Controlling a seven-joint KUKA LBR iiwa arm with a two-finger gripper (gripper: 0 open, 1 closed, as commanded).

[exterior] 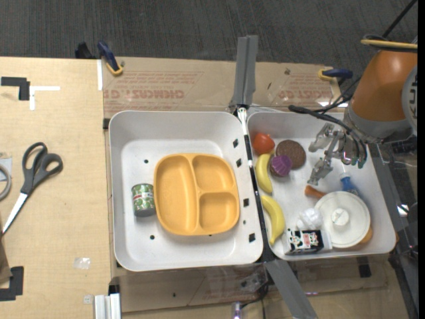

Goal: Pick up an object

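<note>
Two white bins (126,244) are seen on a brown bench, and in the right one the gripper (320,173), fingers apart and holding nothing, is hung over a small orange piece (313,191), which looks light, hard and best pinched across its middle.

The grey arm (388,92) reaches in from the right, its pincer (323,166) pointing down-left, fingers parted.
</note>
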